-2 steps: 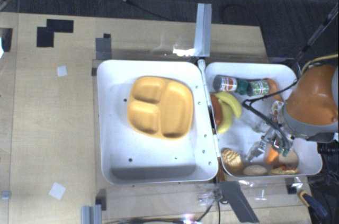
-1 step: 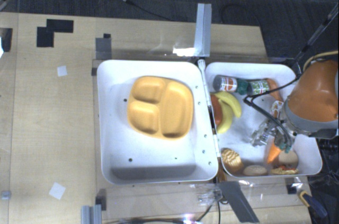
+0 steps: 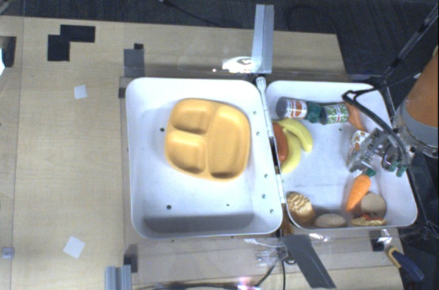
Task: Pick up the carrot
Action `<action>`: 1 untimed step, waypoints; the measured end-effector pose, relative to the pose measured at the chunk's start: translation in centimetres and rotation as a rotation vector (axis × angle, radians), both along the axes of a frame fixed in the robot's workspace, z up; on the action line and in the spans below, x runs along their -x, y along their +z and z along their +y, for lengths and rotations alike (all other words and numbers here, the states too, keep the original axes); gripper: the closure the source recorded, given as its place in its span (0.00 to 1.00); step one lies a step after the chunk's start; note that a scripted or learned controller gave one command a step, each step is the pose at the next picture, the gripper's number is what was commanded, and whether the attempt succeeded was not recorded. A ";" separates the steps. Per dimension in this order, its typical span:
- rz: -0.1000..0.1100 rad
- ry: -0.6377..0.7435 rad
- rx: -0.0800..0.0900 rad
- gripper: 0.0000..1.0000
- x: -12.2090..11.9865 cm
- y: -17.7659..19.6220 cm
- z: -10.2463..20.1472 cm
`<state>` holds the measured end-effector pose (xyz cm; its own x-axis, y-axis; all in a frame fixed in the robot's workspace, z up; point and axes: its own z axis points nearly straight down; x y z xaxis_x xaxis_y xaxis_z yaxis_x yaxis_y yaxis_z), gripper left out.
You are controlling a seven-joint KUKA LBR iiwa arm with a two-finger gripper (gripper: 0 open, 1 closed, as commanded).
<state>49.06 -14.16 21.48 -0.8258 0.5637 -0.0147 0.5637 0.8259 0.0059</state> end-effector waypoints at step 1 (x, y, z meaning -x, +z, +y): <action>0.005 0.501 0.005 1.00 -0.5 0.7 2.8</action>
<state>49.58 -11.32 22.20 -0.9952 0.0976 -0.0119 0.0976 0.9952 -0.0001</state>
